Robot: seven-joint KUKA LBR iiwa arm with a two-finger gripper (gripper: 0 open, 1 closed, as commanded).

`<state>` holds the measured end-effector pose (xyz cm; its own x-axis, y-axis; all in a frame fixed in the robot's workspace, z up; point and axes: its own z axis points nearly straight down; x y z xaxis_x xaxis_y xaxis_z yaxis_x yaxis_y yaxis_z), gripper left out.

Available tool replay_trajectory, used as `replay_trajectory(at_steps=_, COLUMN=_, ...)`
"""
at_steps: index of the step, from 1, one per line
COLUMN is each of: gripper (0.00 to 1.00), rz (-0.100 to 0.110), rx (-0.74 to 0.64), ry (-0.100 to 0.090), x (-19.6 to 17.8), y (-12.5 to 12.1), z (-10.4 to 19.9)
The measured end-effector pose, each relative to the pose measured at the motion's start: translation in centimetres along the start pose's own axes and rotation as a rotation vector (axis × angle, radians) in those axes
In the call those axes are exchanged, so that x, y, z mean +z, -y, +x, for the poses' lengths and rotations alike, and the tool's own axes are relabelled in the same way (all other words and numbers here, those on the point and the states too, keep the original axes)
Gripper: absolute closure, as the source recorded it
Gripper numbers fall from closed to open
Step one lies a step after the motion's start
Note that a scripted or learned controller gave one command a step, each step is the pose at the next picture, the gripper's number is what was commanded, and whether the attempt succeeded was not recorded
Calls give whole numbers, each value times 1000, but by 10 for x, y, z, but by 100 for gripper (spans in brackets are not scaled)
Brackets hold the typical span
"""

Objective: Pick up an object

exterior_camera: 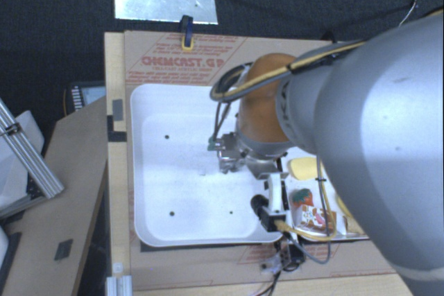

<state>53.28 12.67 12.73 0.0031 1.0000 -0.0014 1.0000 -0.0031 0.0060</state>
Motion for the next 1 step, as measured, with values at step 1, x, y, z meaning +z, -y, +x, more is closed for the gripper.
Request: replay_trajectory(at_steps=1, gripper=100, rz=4, rx=1, ry=-1, x=-60, y=39, z=-52)
